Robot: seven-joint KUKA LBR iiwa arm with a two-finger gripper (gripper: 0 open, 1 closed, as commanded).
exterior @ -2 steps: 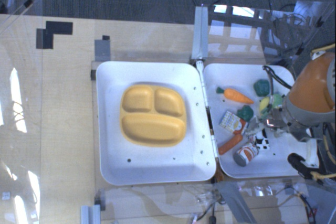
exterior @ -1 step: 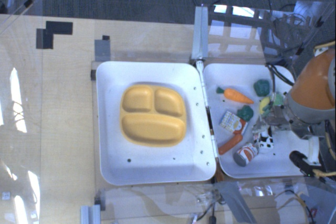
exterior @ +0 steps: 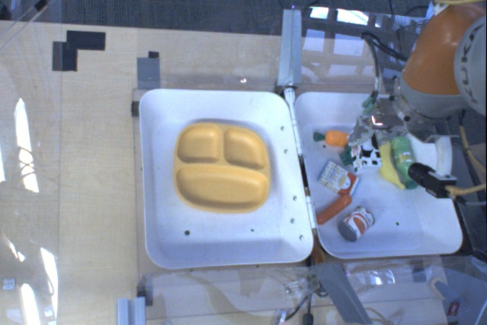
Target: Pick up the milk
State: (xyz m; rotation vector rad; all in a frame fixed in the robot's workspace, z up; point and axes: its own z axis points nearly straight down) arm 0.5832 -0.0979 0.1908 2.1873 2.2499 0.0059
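The milk point(exterior: 370, 157) is a small carton with black and white cow patches, standing in the upper middle of the right bin point(exterior: 426, 236). My gripper point(exterior: 370, 135) hangs right over it, reaching in from the right under the orange-banded wrist. Its tips sit at the carton's top, and the wrist hides how they meet it. A green item point(exterior: 348, 157) touches the milk's left side, and a yellow and green item point(exterior: 396, 160) lies against its right.
In the right bin also lie an orange carrot point(exterior: 332, 138), a small flat packet point(exterior: 333, 175), a red-orange stick point(exterior: 335, 208) and a can on its side point(exterior: 356, 223). The left bin point(exterior: 160, 240) holds a yellow divided tray point(exterior: 222, 166).
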